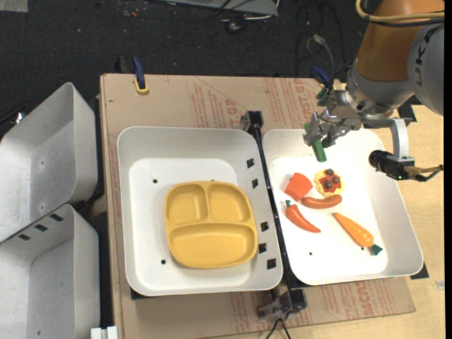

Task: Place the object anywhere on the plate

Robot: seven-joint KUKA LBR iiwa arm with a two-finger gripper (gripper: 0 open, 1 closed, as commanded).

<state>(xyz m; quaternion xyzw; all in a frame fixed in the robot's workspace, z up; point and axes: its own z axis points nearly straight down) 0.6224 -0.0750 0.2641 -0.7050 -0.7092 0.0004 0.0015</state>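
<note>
**Green piece in the claw, plate waiting one bin over**

Camera view: Gripper (321, 138) hangs over the far left corner of the right bin (395, 260), closed on a small green piece (319, 150) that pokes down from between its fingers, slightly tilted, clear of the bin floor. Looks like light, stiff toy plastic: probably smooth and a little slippery, unlikely to break if dropped. Held by its upper end, so likely to swing or slide out under a jerk. Safer taken nearer the middle, across the narrow width.

Just below in the same bin lie a red wedge (298, 185), a tart (328, 181), a sausage (321, 202), a pepper (302, 217) and a carrot (353, 230), all well apart from the plate.

Yellow plate (210, 224) sits in the middle of the left bin (141, 189), three compartments, bare floor all round it. Between bins runs a raised double rim (267, 189) with black clips. Calls for crossing above that rim, then lowering over any compartment. Plenty of open room left of the rim; any landing spot is fine.
</note>
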